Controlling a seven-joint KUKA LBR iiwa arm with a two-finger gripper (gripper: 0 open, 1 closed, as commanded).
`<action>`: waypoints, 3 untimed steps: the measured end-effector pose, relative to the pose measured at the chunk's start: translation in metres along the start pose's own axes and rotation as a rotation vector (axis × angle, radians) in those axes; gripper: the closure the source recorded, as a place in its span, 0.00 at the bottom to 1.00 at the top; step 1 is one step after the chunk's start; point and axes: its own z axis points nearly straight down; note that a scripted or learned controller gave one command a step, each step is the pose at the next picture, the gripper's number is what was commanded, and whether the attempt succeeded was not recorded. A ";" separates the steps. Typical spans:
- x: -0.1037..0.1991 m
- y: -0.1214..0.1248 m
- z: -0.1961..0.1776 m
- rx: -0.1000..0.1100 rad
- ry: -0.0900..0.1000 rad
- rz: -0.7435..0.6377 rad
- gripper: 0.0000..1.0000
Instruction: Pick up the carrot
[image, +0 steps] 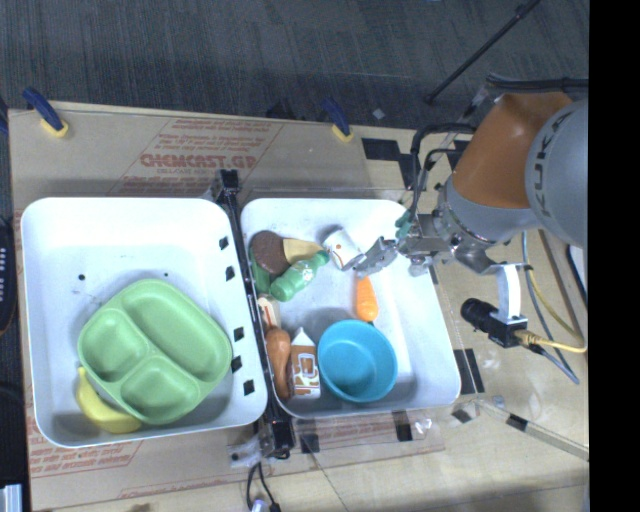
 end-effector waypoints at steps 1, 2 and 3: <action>0.003 0.037 0.133 -0.005 0.000 0.377 0.00; 0.026 -0.021 0.146 -0.003 -0.002 0.475 0.00; 0.041 0.012 0.145 -0.002 -0.001 0.717 0.00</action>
